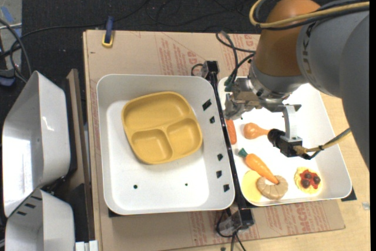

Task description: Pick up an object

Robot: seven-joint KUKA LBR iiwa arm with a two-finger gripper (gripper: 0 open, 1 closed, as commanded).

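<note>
Toy food lies in the right bin (338, 176): an orange-red stick (231, 133) by its left wall, a small orange gourd (254, 130), a carrot (260, 166), a tan biscuit (273, 187) on a yellow slice (251, 184), and a berry tart (308, 179). My gripper (233, 109) hangs over the bin's upper left part, just above the stick's top end. The wrist hides whatever lies beneath it. Nothing shows between the gripper's tips.
The left bin (158, 185) holds a yellow divided plate (161, 126). A black divider with clips (218, 126) runs between the bins. A black fitting with a cable (286, 143) sticks out of the wrist over the right bin. White tubs (32, 132) stand left of the bench.
</note>
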